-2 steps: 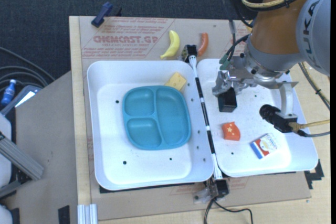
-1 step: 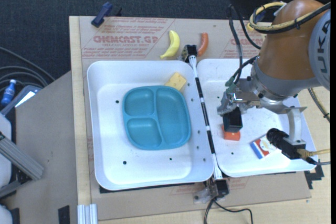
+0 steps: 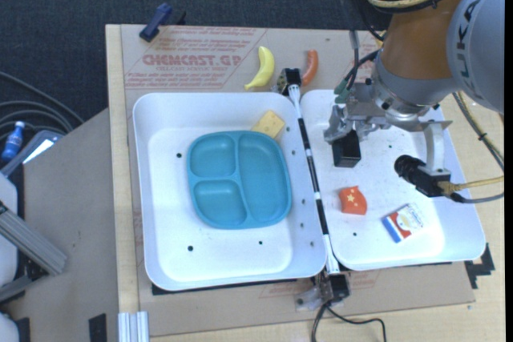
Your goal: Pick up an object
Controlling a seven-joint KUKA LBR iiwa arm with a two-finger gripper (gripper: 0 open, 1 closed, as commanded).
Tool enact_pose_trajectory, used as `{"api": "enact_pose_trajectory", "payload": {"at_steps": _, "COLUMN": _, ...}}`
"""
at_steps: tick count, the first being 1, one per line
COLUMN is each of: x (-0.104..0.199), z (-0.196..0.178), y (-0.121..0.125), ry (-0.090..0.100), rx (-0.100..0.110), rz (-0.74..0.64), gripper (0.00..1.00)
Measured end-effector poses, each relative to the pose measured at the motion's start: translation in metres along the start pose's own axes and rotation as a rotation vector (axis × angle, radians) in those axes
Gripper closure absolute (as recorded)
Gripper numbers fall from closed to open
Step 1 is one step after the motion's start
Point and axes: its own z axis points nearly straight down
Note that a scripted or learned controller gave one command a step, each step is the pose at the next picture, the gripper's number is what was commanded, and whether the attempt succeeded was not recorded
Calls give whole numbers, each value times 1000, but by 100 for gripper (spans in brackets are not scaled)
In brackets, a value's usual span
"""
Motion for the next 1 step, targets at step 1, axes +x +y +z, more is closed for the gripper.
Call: {"api": "enact_pose_trajectory", "payload": {"at_steps": 1, "x": 27, "z": -12, "y": -56, "ry": 1, "rx": 4, "rz": 0, "gripper": 100}}
